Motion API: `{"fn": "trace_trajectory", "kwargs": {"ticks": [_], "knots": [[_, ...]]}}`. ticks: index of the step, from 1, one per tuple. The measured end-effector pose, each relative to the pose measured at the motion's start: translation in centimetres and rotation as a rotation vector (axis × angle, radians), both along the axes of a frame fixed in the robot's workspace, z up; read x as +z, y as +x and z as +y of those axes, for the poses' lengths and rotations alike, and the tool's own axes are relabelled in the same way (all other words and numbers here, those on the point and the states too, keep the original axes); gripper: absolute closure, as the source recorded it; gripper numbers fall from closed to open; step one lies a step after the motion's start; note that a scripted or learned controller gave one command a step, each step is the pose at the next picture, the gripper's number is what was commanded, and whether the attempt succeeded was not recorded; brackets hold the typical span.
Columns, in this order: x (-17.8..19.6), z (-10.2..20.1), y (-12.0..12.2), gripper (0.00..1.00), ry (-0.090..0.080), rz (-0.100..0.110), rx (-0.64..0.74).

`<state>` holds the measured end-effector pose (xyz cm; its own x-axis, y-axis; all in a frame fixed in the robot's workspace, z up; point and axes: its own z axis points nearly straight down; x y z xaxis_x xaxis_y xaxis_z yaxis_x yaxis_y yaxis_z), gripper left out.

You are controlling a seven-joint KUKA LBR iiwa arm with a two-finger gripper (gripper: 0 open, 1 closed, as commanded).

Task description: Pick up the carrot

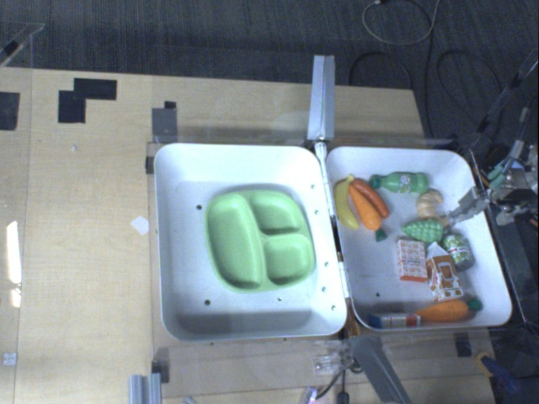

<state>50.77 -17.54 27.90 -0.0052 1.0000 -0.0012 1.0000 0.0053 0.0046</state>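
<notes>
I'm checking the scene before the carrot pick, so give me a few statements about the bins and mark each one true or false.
1. The green divided plate sits in the left bin. True.
2. The carrot lies on the green divided plate. False: it lies in the right bin, near that bin's front edge.
3. The green bottle lies at the far end of the right bin. True.
4. The banana is in the left bin. False: it lies in the right bin, against the wall next to the left bin.
5. The hand holds the carrot. False: the hand is over the right bin's right side, well away from the carrot.
</notes>
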Motion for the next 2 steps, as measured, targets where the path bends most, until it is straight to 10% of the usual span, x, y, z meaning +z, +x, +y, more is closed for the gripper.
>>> {"fn": "trace_trajectory", "kwargs": {"ticks": [1, 2], "knots": [[-8.97, 4.86, 7.02, 0.0, 0.0, 0.001, 0.169], [-8.96, 4.83, 7.02, 0.0, 0.0, 0.001, 0.169]]}}
